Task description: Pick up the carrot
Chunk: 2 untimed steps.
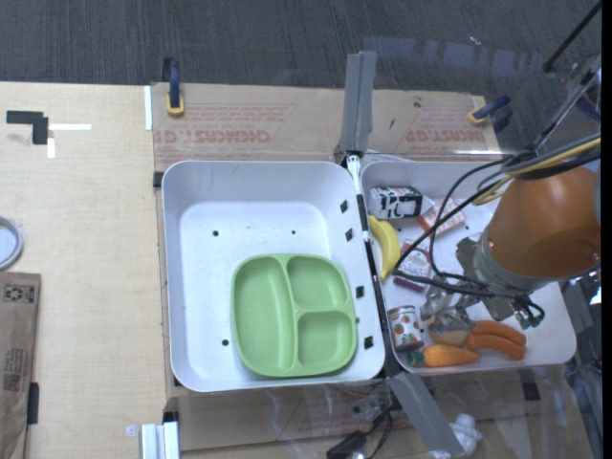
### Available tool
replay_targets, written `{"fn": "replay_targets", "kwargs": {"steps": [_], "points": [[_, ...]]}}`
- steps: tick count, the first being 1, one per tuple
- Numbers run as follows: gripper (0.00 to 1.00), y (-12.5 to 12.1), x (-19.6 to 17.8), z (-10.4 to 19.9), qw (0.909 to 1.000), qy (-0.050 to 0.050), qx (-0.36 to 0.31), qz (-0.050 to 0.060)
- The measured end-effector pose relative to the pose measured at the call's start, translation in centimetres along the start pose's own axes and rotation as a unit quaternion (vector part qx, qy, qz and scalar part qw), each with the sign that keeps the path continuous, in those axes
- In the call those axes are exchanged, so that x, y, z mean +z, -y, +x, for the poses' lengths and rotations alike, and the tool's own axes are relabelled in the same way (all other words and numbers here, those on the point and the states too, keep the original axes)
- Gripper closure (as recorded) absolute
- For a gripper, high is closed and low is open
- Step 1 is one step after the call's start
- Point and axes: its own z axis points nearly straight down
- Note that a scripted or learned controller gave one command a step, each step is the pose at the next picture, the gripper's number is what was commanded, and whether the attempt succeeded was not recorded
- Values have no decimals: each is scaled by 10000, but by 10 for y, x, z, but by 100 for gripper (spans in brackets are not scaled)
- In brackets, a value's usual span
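Claw (449, 306) hovering low in the right bin (564, 347), grip state impossible to tell, carrot (449, 356) lying at the near edge just below it, green divided plate (293, 314) sitting in the left bin (191, 256).

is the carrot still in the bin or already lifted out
In the bin. The carrot lies flat on the floor of the right bin near its front edge, beside another orange piece, with the gripper just above it.
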Motion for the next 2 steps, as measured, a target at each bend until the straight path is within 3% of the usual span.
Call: {"fn": "replay_targets", "kwargs": {"steps": [1, 2], "points": [[100, 33, 17, -75, 9998, -95, -151, -47], [100, -38, -82, -67, 9803, -89, -1973, -73]]}}
